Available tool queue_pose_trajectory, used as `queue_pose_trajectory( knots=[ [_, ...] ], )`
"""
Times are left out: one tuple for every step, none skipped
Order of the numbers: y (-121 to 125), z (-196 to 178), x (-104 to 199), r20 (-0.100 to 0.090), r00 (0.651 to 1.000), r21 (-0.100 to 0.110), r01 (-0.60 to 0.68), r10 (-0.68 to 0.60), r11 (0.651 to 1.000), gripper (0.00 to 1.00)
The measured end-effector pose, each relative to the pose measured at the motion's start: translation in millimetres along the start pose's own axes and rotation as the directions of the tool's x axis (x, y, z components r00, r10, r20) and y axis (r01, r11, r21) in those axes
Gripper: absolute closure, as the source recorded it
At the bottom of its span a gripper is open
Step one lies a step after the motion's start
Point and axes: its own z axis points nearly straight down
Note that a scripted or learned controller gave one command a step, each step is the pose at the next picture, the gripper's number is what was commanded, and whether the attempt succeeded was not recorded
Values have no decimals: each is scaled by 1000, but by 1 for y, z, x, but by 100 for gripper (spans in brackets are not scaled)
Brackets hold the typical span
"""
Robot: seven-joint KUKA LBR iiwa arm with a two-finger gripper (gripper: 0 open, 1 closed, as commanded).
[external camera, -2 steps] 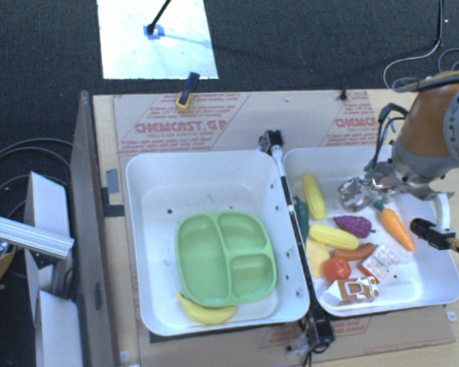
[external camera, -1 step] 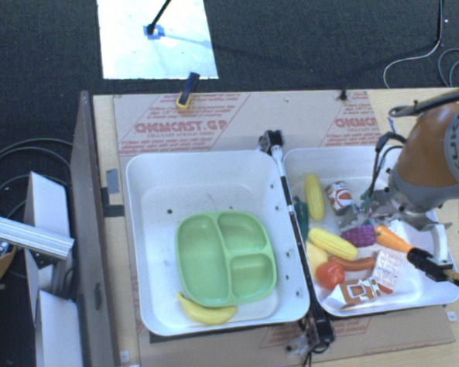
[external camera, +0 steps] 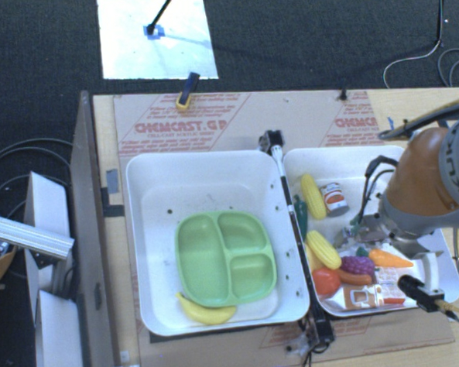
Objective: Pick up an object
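Nearest the camera, at the 5 o'clock corner of the right bin point(external camera: 452, 278), toy food lies in a loose heap: a red-and-white carton point(external camera: 370, 295), a tomato point(external camera: 325, 281), purple grapes point(external camera: 357, 266), a carrot point(external camera: 390, 258) and a corn cob point(external camera: 323, 249). They touch or overlap, prob. just dumped in, so any pick here means working in clutter. Further up, toward 11 o'clock in that bin, a second yellow cob point(external camera: 313, 195) and a small can point(external camera: 334, 198) sit just beside each other with more free floor around them, which looks the easier target.

The arm's wrist hangs over the bin's middle, w/ the end effector point(external camera: 364, 233) low near the grapes and carrot. Can't tell if it's spread or pinching, since the wrist body hides it; nothing is visibly held.

Left bin point(external camera: 143, 223): a green divided tray point(external camera: 226, 256) lies flat at centre, a banana point(external camera: 206, 312) tucked against its 6 o'clock edge.

Both bins rest on a tabletop point(external camera: 233, 116) covered by protective film printed in red. Beyond, at 12 o'clock, dark carpet point(external camera: 36, 66) w/ a pale sheet point(external camera: 158, 36); cables at 9 and 2 o'clock.
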Motion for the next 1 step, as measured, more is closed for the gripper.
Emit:
queue_pose_trajectory(
  knots=[
    [77, -1, 22, 3, 1000, -10, 7, -7, 1000, 0]
  ],
)
